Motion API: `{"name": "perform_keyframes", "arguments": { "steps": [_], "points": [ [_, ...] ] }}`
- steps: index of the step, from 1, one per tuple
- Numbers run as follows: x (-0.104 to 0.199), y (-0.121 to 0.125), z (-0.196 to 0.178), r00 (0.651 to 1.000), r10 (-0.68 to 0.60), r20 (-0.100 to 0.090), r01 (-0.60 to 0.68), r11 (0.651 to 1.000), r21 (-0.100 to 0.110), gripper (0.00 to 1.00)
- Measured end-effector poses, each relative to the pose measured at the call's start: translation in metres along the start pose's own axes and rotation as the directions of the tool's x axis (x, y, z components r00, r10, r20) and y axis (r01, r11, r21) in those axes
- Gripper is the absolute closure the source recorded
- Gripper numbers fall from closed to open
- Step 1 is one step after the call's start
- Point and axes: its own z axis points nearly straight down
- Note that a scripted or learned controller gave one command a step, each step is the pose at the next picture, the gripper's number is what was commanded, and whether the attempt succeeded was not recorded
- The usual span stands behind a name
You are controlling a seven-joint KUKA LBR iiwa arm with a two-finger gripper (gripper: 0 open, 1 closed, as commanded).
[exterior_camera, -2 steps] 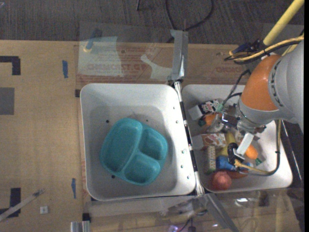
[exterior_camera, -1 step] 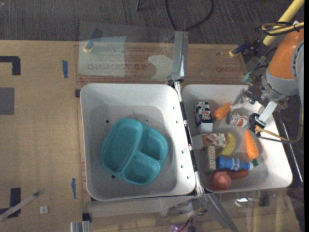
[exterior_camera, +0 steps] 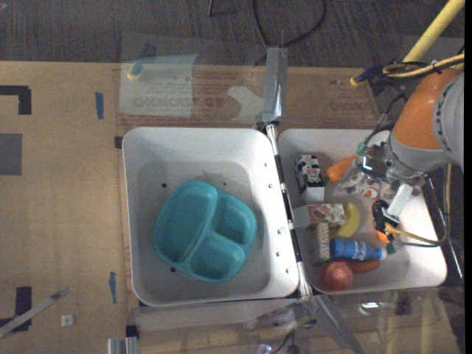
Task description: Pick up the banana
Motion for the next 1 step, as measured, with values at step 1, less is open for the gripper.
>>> {"name": "perform_keyframes", "arguments": {
  "steps": [1],
  "points": [
    [0.0029,-0.0492,-0.0007,0.989,-0.148,-0.001,0.148,0.989,-0.002,0.00]
  ]
}}
